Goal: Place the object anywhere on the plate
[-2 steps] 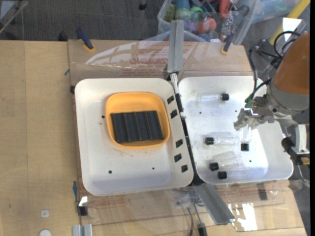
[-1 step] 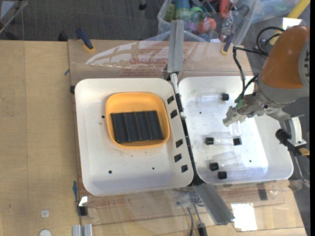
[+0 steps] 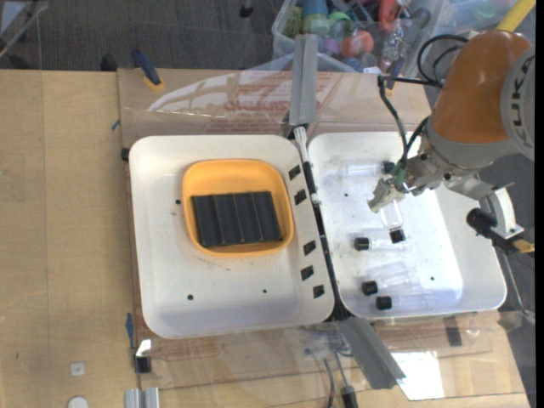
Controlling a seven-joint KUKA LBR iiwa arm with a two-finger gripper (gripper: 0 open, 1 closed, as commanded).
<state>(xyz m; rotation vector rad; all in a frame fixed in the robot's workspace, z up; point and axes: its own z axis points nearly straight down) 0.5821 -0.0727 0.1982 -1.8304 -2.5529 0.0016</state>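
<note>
Wood bench [image 3: 59, 228], 2 white bins [image 3: 161, 304], orange plate [image 3: 238, 177] w/ black object [image 3: 236, 218], gripper [image 3: 384, 195] jaws unclear

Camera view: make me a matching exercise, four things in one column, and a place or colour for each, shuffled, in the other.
1. plate
2. black slab
3. gripper
4. clear tub of toys

A. over the right bin
B. behind the bins
C. orange, in the left bin
D. lying on the plate

Pairs: 1-C, 2-D, 3-A, 4-B
</note>
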